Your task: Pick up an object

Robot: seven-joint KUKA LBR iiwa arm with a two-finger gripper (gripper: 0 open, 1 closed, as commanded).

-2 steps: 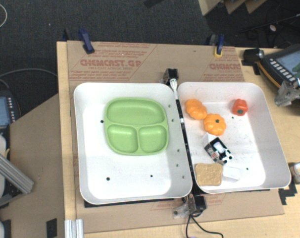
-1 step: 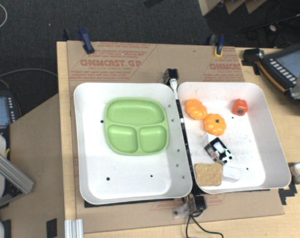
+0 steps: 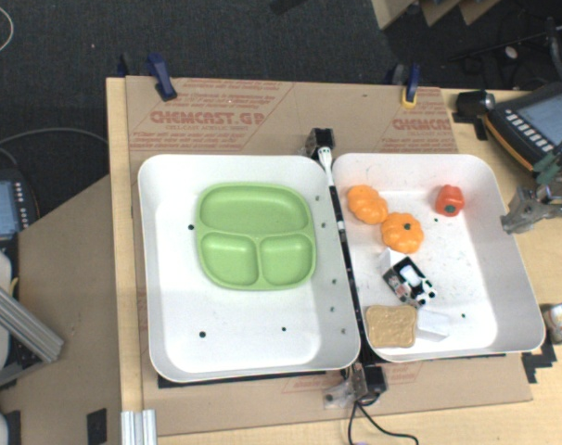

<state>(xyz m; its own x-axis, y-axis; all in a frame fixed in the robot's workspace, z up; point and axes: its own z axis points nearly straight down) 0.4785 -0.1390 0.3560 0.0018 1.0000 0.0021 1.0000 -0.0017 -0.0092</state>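
The right bin (image 3: 480, 276) holds several small items. An orange lumpy piece (image 3: 364, 203) lies at its back left, with a small orange pumpkin (image 3: 403, 233) just in front of it. A red pepper (image 3: 450, 199) sits at the back right. A black and white toy (image 3: 409, 282) lies mid-bin, and a tan bread slice (image 3: 391, 325) rests in the front left corner beside a white scrap (image 3: 436, 323). My gripper (image 3: 528, 208) shows as a grey metal piece at the right edge, outside the right bin's rim and apart from all the items.
The left bin (image 3: 170, 313) carries a green divided plate (image 3: 256, 235). Both bins rest on a cardboard sheet (image 3: 235, 109) held by blue clamps (image 3: 160, 75) at the back. A dark device (image 3: 531, 128) lies at the far right.
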